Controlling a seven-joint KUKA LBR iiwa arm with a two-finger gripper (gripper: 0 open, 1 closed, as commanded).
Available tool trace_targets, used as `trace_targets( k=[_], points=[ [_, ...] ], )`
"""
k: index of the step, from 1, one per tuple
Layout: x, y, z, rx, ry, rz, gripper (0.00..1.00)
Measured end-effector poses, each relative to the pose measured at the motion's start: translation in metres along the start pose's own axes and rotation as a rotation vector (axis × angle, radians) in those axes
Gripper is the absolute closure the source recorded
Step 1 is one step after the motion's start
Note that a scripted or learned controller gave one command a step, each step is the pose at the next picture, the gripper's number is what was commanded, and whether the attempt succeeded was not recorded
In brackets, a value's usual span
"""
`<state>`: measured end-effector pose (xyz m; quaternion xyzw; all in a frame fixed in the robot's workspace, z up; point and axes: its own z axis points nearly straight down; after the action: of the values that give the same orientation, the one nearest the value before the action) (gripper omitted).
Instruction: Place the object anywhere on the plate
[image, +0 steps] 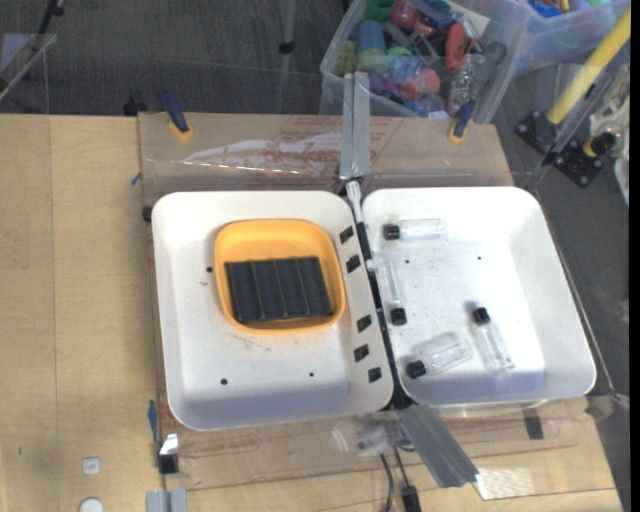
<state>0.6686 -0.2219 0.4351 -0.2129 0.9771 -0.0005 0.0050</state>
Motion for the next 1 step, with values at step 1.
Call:
trace_targets(
  k=[1],
  points=[
    [0.0001,0.0,-0.0005,0.0,-0.001,-0.287,1.0]
  ],
)
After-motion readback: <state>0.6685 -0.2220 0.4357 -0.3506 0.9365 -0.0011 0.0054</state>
